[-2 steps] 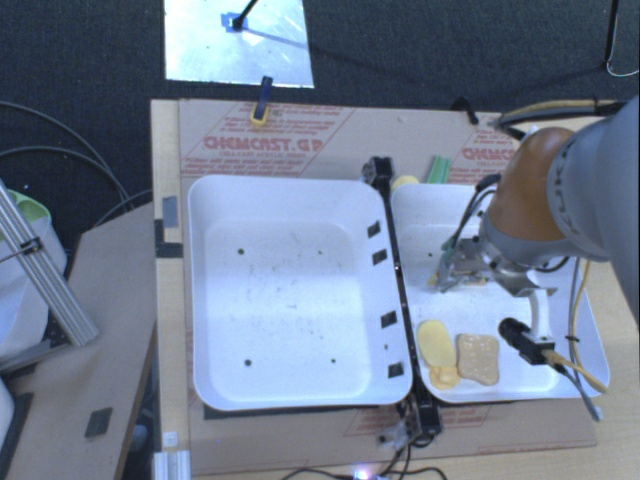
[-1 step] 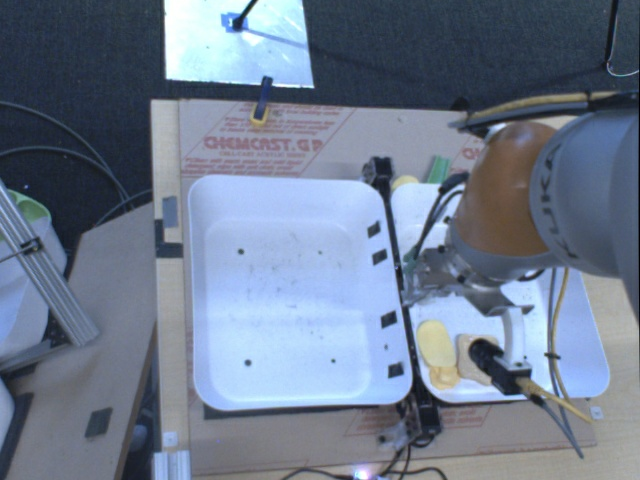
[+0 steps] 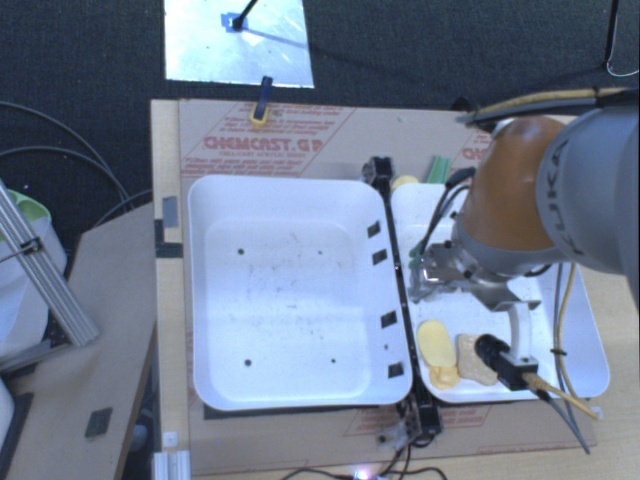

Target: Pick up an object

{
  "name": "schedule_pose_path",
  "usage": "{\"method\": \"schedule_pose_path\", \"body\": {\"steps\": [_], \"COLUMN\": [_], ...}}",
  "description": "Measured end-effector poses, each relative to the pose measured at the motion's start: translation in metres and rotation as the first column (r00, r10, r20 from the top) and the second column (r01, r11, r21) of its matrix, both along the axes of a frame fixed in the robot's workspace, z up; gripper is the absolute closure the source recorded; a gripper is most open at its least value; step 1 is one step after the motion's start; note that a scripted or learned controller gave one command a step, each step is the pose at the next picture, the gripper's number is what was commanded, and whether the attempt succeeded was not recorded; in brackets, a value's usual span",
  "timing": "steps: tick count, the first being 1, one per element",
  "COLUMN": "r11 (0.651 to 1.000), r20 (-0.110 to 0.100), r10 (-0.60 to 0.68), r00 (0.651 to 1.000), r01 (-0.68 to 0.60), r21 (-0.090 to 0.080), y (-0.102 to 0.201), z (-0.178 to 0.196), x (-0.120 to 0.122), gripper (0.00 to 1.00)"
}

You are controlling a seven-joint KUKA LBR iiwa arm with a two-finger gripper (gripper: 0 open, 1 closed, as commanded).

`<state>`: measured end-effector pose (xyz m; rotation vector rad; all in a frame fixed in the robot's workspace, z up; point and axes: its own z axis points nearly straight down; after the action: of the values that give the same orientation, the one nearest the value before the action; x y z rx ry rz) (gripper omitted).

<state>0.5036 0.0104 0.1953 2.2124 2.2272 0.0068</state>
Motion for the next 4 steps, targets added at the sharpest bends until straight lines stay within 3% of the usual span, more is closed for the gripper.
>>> {"method": "schedule_pose_path", "body": {"steps": [1, 2, 3, 4], "r11": [1.000, 1.000, 1.000, 1.000], "r20": [0.007, 0.015, -0.004, -0.015], "r10": [0.004, -0.002, 0.000, -0.004], "r00": [1.000, 1.000, 1.000, 1.000], "r01": [-0.004, 0.002, 0.000, 0.004], "r21": [0.001, 0.000, 0.001, -0.003], "y": [0.056, 0.045, 0.058, 0.086], "z": [0.103, 0.236, 0.227, 0.092], "x": [0.021, 0.051, -0.019, -0.012], "gripper": [1.00, 1.00, 1.00, 1.00]}}
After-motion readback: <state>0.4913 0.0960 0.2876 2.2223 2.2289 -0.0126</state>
